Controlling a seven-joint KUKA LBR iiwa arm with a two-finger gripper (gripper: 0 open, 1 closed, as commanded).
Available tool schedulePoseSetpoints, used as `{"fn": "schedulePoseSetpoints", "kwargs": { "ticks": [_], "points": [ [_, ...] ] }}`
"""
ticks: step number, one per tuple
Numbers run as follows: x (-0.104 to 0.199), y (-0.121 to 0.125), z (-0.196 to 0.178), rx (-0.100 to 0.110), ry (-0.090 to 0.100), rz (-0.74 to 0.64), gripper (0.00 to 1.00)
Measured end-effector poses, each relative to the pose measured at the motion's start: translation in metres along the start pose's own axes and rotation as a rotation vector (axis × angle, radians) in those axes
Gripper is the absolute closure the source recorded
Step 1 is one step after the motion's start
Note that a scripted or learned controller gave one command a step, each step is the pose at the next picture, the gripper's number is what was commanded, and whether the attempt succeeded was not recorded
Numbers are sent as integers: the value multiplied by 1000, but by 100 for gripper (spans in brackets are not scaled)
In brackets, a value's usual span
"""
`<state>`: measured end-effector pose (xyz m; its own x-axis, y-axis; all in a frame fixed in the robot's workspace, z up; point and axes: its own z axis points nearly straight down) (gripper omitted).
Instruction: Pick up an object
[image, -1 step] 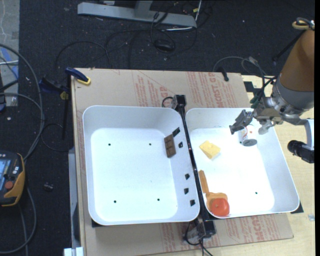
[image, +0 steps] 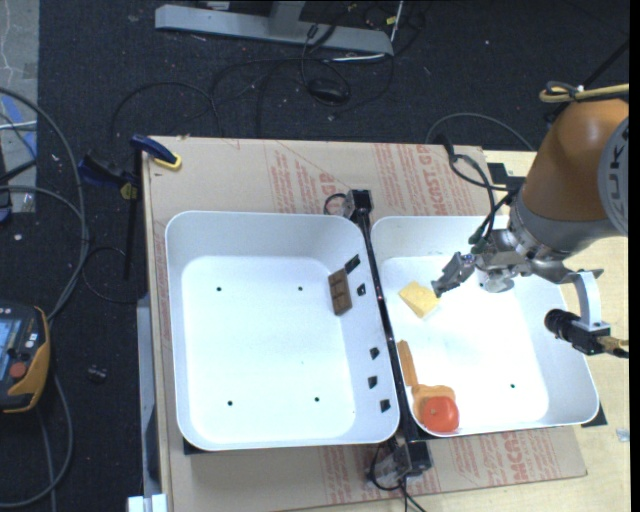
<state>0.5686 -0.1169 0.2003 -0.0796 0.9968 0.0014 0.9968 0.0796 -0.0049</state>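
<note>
My gripper (image: 449, 278) hangs over the right bin (image: 570, 400), in its upper left part. It comes off the grey and orange arm (image: 575, 175) and points down to the left. A pale yellow block (image: 419, 299) lies on the bin floor just left of and below the gripper tip, close to it; whether they touch cannot be told. A red ball-shaped piece (image: 438, 412) with an orange handle (image: 406, 365) rests in the same bin's near left corner. A small brown block (image: 341, 292) lies in the left bin (image: 190, 330) by its right wall.
A black divider strip (image: 378, 300) with clips runs between the two bins. Cables (image: 470, 165) cross the cardboard-covered bench behind the right bin. A black and white fitting (image: 580, 325) sticks out from the arm over that bin's right rim.
</note>
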Motion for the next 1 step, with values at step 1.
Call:
{"fn": "schedulePoseSetpoints", "kwargs": {
  "ticks": [1],
  "points": [
    [-5,-36,-13,-5,-1,80,0]
  ]
}}
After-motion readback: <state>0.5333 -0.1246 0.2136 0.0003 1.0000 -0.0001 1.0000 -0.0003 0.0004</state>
